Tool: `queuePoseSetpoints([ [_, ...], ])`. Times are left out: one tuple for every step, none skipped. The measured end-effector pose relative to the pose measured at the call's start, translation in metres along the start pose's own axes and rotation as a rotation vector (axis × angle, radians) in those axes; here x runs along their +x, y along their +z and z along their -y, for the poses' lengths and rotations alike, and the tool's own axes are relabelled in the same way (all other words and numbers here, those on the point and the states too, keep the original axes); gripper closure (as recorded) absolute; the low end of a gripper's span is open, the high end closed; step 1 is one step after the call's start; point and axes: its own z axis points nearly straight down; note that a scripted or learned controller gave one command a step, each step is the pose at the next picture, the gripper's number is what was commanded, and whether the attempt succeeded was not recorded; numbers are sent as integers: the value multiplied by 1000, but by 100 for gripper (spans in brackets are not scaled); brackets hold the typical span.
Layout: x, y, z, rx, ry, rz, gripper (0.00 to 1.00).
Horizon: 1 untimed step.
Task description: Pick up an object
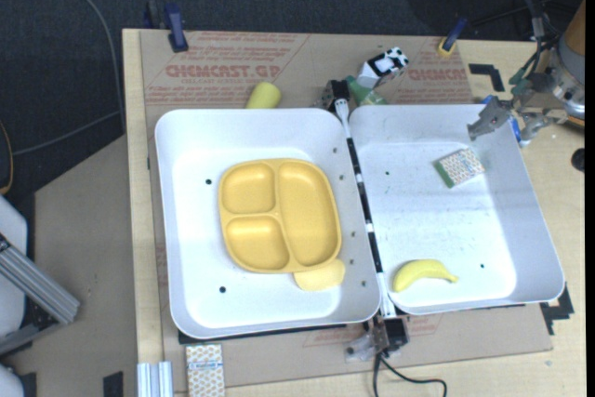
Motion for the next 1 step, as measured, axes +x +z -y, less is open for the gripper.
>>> queuePoseSetpoints([
  [17, 62, -8, 3, -1, -2, 0],
])
